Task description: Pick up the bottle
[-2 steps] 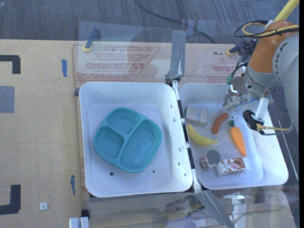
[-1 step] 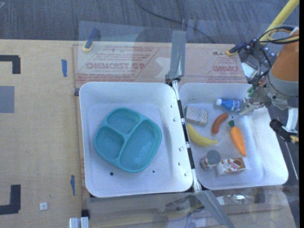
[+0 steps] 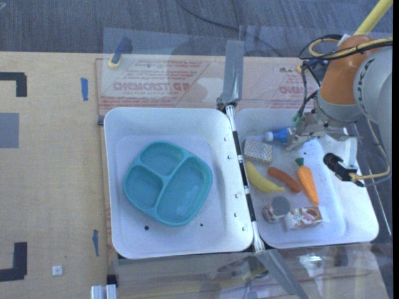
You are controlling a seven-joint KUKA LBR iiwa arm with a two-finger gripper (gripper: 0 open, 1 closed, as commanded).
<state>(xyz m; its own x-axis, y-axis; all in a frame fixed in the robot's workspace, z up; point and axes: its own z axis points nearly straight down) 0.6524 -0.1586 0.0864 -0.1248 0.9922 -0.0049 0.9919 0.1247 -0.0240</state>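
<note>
On the left, the bench (image 3: 50, 167) is bare pale wood with a few black and blue tape marks. Next comes the left bin (image 3: 124, 120), a shallow white tray that holds a teal divided plate (image 3: 167, 182) lying flat near its middle, its three compartments facing up. Just right of the seam between the bins sits the right bin (image 3: 361, 220), where the small items crowd the left half: a speckled sponge-like block (image 3: 258, 151) toward the far-left corner, a yellow banana (image 3: 262, 177) just nearer than it, a red-orange sausage (image 3: 285, 179) beside the banana, and an orange carrot (image 3: 308, 183) to the right of that, lying lengthwise from far to near. At the near side lie a small can (image 3: 274, 209) with a grey top and, touching it on the right, a small red-and-white carton (image 3: 305, 217) on its side. The bottle (image 3: 278, 135), small, white with a blue part, lies on its side at the far edge of the right bin, between the block and the gripper (image 3: 303, 134). The grey arm (image 3: 374, 86) comes in from the far right, its orange band (image 3: 341, 73) above the wrist, and bends down so the gripper sits low over the far part of the right bin, right at the bottle's right end. The view is too small to show how the jaws stand, or whether they touch the bottle.
</note>
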